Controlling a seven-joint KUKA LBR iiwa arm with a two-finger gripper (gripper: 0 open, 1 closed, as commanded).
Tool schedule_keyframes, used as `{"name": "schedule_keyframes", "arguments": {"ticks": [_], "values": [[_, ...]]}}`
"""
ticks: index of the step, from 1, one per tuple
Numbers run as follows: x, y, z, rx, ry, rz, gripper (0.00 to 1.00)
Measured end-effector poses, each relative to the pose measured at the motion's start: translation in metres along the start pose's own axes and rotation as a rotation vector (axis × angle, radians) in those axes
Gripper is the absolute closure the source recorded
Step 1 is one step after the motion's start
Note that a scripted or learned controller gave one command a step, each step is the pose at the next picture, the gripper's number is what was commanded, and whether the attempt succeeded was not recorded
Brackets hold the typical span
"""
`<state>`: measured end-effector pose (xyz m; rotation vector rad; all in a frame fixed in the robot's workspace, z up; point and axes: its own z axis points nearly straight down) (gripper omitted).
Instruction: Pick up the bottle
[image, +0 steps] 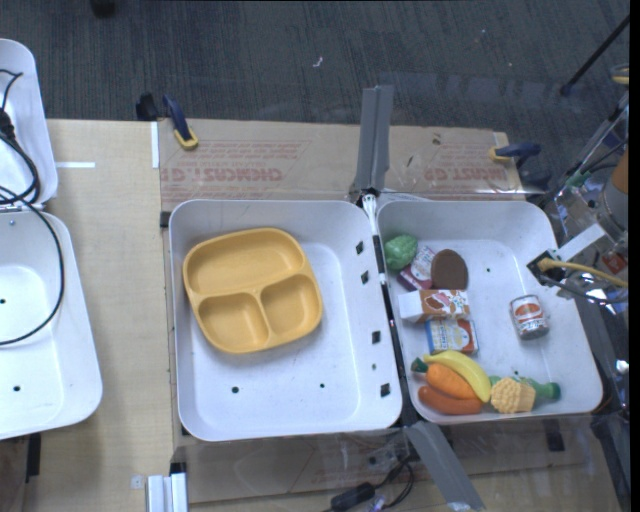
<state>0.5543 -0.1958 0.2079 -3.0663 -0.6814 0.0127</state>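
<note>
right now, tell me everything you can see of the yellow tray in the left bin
The yellow tray looks like matte plastic, a rounded rectangle with a raised rim and three compartments: one long one along its far side and two smaller ones nearer the camera. All three look empty. It lies flat, right side up, turned slightly askew, on the floor of the left bin, in that bin's far left part. Nothing else touches it.

The cardboard sheet (300, 160) behind the bins bears red print, upside-down and not legible.
</note>
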Motion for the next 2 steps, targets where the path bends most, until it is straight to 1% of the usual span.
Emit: {"name": "schedule_keyframes", "arguments": {"ticks": [1, 2], "values": [[-0.0033, -0.0214, 0.0603, 0.002, 0.000, 0.193, 0.00], [-0.0033, -0.0219, 0.0546, 0.004, -0.008, 0.184, 1.00]]}}
